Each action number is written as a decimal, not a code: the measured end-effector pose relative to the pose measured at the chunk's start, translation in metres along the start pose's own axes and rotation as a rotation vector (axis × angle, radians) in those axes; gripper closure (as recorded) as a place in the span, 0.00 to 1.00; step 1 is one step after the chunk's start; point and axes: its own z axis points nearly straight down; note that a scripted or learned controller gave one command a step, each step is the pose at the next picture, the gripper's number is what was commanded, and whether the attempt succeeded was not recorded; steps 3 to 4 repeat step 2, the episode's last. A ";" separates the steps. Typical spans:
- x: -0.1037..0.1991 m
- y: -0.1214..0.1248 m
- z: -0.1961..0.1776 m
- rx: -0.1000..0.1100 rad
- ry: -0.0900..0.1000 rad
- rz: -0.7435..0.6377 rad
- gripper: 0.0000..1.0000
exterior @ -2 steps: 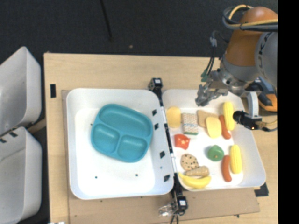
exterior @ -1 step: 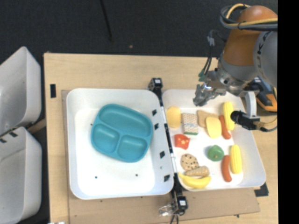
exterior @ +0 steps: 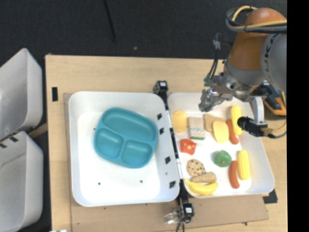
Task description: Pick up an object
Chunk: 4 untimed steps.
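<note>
**Failure Risks at the Approach Stage: Crowded Right Bin**

The gripper [exterior: 210,100] is seen above the far part of the right bin [exterior: 263,170], hanging from the grey arm [exterior: 251,47] with its orange band. Nothing is seen held between its tips; how far it is open cannot be told, as the tips are small and dark against the wrist.

Closest to the gripper, just below it, a tan piece [exterior: 208,121] and a cracker-like block [exterior: 196,128] lie almost touching. A descent here is judged likely to land on both, so that one is pushed aside and neither is gripped.

Just left of these, a yellow lemon-like piece [exterior: 179,121] rests against the bin wall. A rounded item so placed is expected to roll or wedge when closed upon.

To the right, a yellow wedge [exterior: 220,131], a corn cob [exterior: 235,117] and a red sausage [exterior: 232,132] are packed side by side. A grasp here may be blocked for lack of finger clearance.

Further from the gripper, a red piece [exterior: 188,146] and a green pepper [exterior: 222,158] stand more apart and are judged the safer targets.

Furthest, a cookie [exterior: 195,166], a banana [exterior: 202,187], a second corn cob [exterior: 243,164] and a second sausage [exterior: 234,174] lie near the front wall, where collision with the rim is a risk.

The left bin [exterior: 79,178], holding a blue divided plate [exterior: 126,137], is well apart.
</note>
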 end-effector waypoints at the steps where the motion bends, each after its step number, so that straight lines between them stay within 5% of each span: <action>1: 0.010 0.018 0.001 -0.005 0.000 0.001 1.00; 4: 0.007 0.014 -0.009 -0.005 0.000 0.004 1.00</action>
